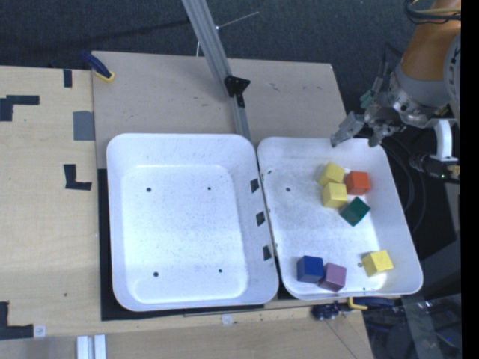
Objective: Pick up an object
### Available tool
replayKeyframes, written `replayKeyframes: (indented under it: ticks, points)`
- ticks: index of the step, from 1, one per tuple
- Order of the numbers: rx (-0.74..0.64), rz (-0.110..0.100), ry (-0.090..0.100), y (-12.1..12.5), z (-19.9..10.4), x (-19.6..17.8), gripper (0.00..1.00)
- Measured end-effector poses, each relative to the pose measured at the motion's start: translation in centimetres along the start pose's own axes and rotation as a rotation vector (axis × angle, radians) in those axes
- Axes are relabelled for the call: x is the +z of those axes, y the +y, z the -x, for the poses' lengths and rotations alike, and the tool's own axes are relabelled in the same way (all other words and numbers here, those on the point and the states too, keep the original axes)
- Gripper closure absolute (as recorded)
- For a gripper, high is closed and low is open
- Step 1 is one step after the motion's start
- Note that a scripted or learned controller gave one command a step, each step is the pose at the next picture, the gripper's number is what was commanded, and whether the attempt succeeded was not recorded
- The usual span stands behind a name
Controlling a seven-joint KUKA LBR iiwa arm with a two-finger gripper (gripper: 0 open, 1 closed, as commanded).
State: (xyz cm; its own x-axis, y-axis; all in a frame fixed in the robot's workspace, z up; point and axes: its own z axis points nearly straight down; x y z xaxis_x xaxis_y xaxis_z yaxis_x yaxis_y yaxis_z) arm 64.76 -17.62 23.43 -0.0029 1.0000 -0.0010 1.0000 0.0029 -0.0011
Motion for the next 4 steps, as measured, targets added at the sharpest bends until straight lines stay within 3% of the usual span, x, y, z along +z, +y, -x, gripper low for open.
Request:
replayKeyframes:
  ticks: [1, 3, 4]
  points:
    - [0.001, -0.001, -0.001, 0.0, 0.0, 0.0, 0.00]
    - [0.001, -0.005, 0.000, 0.7, -0.6, 11.7, 0.00]
    - [0.000, -0.001, -0.002, 0.7, -0.7, 14.4, 0.00]
